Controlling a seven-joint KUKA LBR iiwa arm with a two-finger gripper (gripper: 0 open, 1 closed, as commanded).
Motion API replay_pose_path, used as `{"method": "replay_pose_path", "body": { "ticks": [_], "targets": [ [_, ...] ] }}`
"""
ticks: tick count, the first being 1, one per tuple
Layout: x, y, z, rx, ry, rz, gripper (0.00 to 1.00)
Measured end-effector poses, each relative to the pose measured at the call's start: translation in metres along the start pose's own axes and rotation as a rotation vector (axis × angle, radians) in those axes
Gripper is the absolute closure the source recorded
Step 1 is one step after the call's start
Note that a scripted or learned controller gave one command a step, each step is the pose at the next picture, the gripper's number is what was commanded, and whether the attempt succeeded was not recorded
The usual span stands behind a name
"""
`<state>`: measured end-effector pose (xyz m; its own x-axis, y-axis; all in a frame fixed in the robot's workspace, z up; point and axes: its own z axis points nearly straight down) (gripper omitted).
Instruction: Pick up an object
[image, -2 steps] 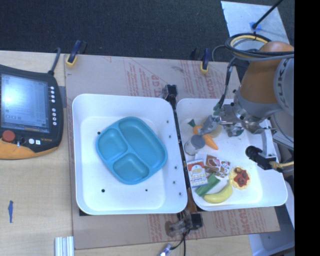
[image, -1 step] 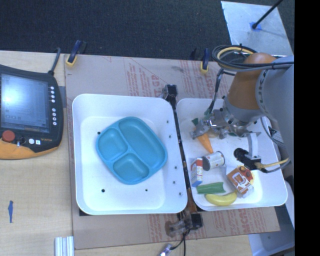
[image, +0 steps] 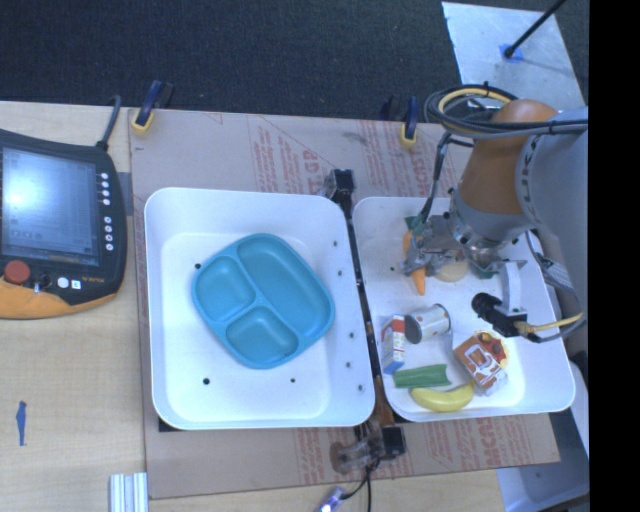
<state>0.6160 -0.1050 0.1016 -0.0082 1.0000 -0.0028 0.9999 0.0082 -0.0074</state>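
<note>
Camera view: pincer (image: 428, 258) low in right bin (image: 385, 225) over carrot (image: 417, 275); can't tell its opening or grip. Reach step; next needs closing, then lift.

Divided plate (image: 262, 298) in left bin (image: 170, 300); can (image: 430, 322), banana (image: 442, 398) (perhaps a carton (image: 481, 362) beside) in right bin (image: 385, 225).

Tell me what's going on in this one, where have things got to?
The grey arm reaches in from the right, its gripper down in the right bin at the far end, right by a small orange carrot-like piece. Whether it has hold of anything can't be told. Nearer the front of that bin lie a metal can, a green item, a banana and an orange carton. The left bin holds a blue divided plate.
</note>
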Motion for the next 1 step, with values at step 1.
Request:
{"method": "replay_pose_path", "body": {
  "ticks": [1],
  "targets": [
    [0.0735, 0.0307, -0.0917, -0.006, 0.004, 0.003, 1.0]
  ]
}}
